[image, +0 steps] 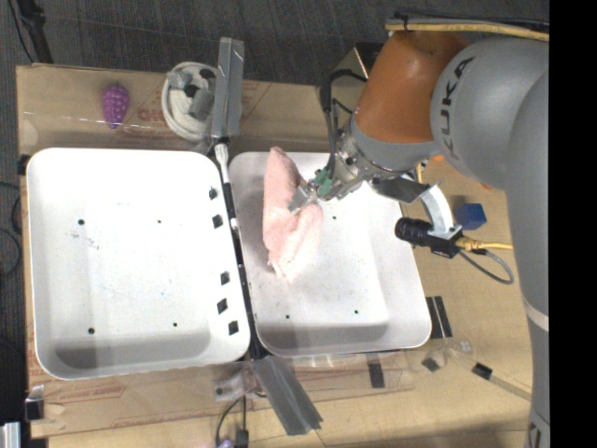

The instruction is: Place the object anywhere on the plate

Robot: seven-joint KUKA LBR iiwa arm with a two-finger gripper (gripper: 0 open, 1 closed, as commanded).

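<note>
pale pink cloth [287,215]; white bins [121,259]; grey arm [485,91], orange band; purple object [115,105]; tan bench [466,278].

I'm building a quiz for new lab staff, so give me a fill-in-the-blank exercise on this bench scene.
1. The pink cloth lies in the ____ of the two white bins.
2. The gripper sits at the cloth's ____ edge, as the camera sees it.
3. The purple object rests on the bench, ____ the bins.
4. The band above the arm's wrist is ____.

Missing words: right; right; outside; orange
</note>
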